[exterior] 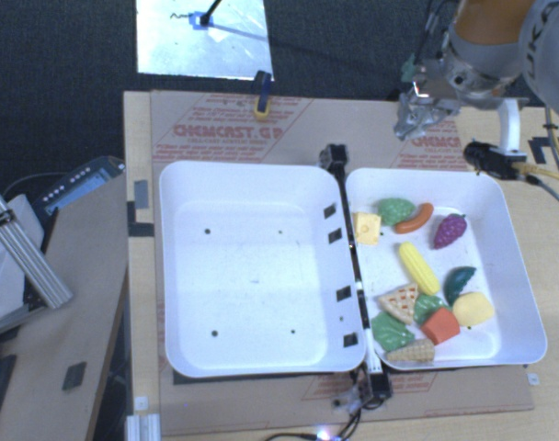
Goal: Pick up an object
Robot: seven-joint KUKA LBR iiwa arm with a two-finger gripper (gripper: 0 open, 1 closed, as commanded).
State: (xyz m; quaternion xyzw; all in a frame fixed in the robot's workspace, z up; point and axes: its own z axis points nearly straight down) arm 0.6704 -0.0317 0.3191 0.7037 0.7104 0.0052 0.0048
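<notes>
While the grey arm (500, 26) with its orange band sits up at the top right, the metal two-finger claw (416, 122) hangs over the brown cardboard sheet (289, 122) just past the far rim of the right-hand shallow white bin (519, 274). Honestly can't tell if the claw is open or closed, it's too small and blurry, and nothing I can see sits between its tips.

All the toy food sits in that right bin. Nearest the claw, along the far edge: a leafy green plastic vegetable (395, 210) touching an orange-red sausage (414, 219), with a purple bunch of grapes (449, 230) toward the right wall and a yellow cheese block (367, 229) hugging the left wall. Middle of the bin has a yellow corn cob (417, 267) lying at a slant. Near the front edge it gets crowded: a tan waffle wedge (400, 301), a dark green leaf piece (459, 281), a yellow lemon-ish lump (473, 309), an orange-red block (440, 325), another green leafy piece (389, 330) and a tan cone-shaped bit (410, 351) right against the front rim.

Left-hand white bin (252, 269) sits beside it, the two touching along black clips (344, 265).
</notes>
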